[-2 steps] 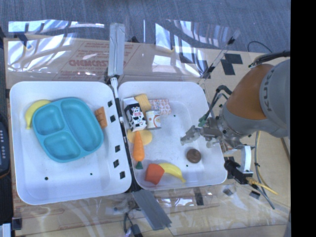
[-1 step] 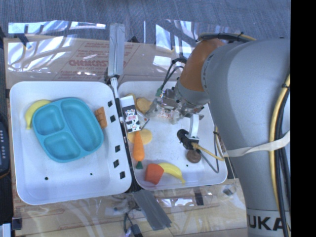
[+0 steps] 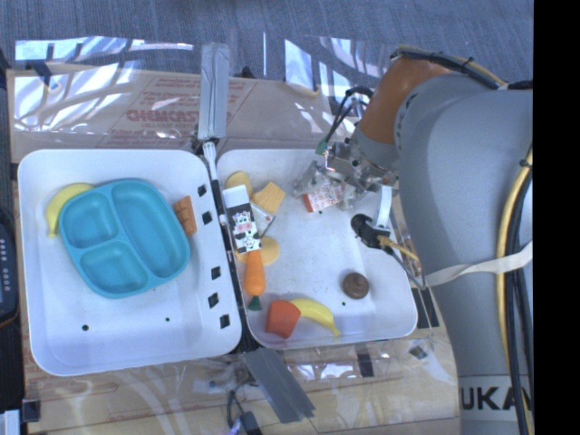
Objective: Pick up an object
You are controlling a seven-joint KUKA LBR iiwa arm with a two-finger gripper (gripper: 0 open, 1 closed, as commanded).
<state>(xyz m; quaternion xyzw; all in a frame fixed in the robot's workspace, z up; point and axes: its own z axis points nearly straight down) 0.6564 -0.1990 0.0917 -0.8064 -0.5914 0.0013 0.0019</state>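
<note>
Gripper point(image 3: 337, 178) of the KUKA arm point(image 3: 453, 179) hangs low at the right bin's point(image 3: 390, 311) far edge, just beside a small red-and-white packet point(image 3: 319, 199); its grip cannot be told. Approach appears underway; next, it must settle over 1 object and close.

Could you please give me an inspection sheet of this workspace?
Surface: left bin and right bin, side by side.
Job's things: right bin has carrot, banana, red block, cheese, brown disc, carton.
Clutter: left bin has blue tray, yellow banana, orange block.
Gripper: gripper low over the right bin's far side, beside a small packet.
Cables: wires at the wrist.
Surroundings: grey carpet.
</note>
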